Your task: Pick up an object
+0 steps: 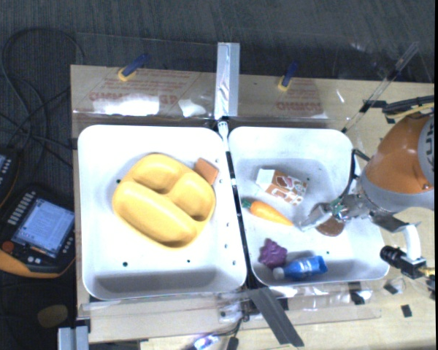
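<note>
Counting two white bins: left bin with one big yellow lump and one orange block touching its upper right; right bin with one printed carton, one carrot, one purple piece, one blue bottle, one brown disc. Gripper low in right bin, just beside disc, carrot tip near; carton above, bottle below. Finger state: cannot tell. Carton print unreadable; red lettering on back sheet too faint.
</note>
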`<state>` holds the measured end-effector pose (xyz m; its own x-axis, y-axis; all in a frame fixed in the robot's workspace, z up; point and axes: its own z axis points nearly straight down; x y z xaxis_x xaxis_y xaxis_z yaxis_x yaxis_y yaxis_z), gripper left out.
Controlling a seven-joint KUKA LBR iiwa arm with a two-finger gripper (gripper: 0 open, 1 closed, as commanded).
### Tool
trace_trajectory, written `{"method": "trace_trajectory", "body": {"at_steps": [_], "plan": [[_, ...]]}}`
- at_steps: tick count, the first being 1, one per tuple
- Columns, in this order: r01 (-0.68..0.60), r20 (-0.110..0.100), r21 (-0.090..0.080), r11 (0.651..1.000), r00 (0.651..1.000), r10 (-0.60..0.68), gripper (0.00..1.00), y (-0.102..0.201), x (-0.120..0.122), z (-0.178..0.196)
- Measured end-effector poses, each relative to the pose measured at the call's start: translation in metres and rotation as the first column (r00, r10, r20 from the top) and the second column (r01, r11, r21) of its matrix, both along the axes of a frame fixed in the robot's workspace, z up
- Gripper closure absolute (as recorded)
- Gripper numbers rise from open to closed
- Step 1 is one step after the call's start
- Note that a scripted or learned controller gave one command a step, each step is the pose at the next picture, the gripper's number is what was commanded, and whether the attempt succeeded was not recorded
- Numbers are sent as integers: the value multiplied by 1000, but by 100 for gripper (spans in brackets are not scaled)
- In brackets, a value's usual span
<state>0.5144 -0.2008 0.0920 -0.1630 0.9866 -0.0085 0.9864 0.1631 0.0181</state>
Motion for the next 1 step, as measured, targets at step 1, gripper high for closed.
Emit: {"method": "trace_trajectory", "body": {"at_steps": [1], "plan": [[-1,4,1,1000,1000,1,100,1,2,11]]}}
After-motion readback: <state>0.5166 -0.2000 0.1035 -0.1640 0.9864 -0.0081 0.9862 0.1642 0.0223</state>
